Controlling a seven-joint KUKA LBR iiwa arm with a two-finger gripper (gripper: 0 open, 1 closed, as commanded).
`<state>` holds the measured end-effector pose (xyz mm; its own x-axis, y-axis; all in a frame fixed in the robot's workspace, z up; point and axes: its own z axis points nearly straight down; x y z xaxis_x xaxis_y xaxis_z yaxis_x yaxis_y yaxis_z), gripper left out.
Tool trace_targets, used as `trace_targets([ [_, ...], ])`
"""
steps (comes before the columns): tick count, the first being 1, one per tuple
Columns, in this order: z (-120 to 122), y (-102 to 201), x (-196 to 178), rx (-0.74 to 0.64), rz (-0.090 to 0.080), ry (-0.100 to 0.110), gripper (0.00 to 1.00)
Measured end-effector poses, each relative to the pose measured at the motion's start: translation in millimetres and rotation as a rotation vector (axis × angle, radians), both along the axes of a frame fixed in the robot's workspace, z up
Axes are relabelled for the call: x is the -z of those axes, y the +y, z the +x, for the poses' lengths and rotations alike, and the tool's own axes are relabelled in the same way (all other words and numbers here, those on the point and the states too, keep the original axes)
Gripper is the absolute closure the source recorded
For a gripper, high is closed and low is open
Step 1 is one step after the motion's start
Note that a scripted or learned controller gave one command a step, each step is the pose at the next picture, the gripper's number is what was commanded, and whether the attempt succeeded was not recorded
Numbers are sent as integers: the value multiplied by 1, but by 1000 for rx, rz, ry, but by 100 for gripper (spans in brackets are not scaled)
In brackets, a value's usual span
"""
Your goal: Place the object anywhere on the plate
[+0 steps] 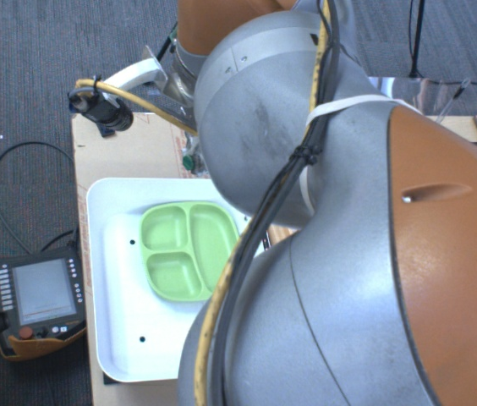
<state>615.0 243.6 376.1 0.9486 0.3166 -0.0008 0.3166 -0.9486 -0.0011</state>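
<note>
Plate [189, 250], green and three-compartment, lies in your white bin [112, 311] at the 9 o'clock side; the arm [348, 227] covers its 3 o'clock edge. Claw state: cannot tell.

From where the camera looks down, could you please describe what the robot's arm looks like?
The arm is bulky, with rounded grey housings and orange sections. A black and yellow cable bundle runs along it, held by a white strap.

The one camera hangs above the bench, looking down at a slant. The arm [340, 227] bulks very close beneath the lens, covering the right side; a white bin [107, 311] lies farther below, left.
</note>
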Motion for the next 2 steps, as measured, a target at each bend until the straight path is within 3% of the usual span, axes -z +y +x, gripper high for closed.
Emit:
trace_targets([
  [1, 12, 1, -105, -141, 0, 6, 100],
  [2, -4, 0, 104, 58, -8, 21, 100],
])
